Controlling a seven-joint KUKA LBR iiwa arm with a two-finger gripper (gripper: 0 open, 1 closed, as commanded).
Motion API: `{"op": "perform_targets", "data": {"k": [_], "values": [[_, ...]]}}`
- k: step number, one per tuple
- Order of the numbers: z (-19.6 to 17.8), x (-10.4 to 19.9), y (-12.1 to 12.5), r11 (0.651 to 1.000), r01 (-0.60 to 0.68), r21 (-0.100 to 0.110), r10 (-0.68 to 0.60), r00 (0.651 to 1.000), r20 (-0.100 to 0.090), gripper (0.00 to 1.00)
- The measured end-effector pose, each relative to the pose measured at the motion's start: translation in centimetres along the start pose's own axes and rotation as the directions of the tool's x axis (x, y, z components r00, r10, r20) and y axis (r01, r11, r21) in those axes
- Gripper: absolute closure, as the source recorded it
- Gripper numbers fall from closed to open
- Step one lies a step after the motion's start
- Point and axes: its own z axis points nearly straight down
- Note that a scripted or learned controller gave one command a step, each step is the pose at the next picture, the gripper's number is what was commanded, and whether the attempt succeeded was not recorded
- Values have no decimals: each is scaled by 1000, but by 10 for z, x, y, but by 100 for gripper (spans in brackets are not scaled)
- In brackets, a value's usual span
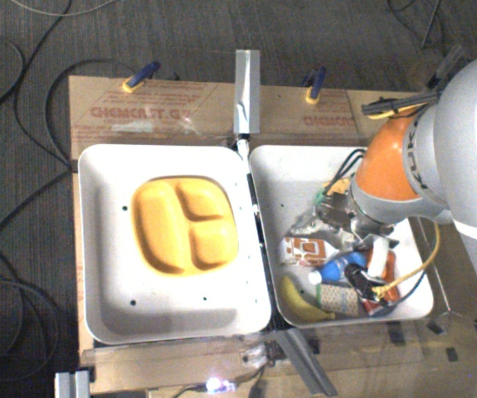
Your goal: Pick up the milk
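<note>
Dark carpet strewn with cables surrounds the worktop [97,106], where two white bins sit side by side: the left bin [97,247] holds a yellow divided tray [186,224], and the right bin [284,172] holds a clutter near its front. The arm [404,160] reaches into that heap, likely because the milk lies there. The milk [304,250] appears to be the small printed carton just beside the banana [303,302] and blue-capped bottle [338,268]; the tool [346,226] hangs close over it, and I cannot tell its state.
</note>
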Motion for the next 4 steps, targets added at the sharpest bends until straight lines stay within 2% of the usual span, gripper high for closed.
{"op": "perform_targets", "data": {"k": [1, 2, 3, 4], "values": [[10, 18, 30, 994, -108, 3, 108, 994, 7, 0], [-95, 38, 68, 990, 141, 11, -141, 990, 7, 0], [10, 14, 3, 986, 164, 3, -164, 986, 4, 0], [9, 12, -26, 965, 263, -5, -263, 965, 7, 0]]}}
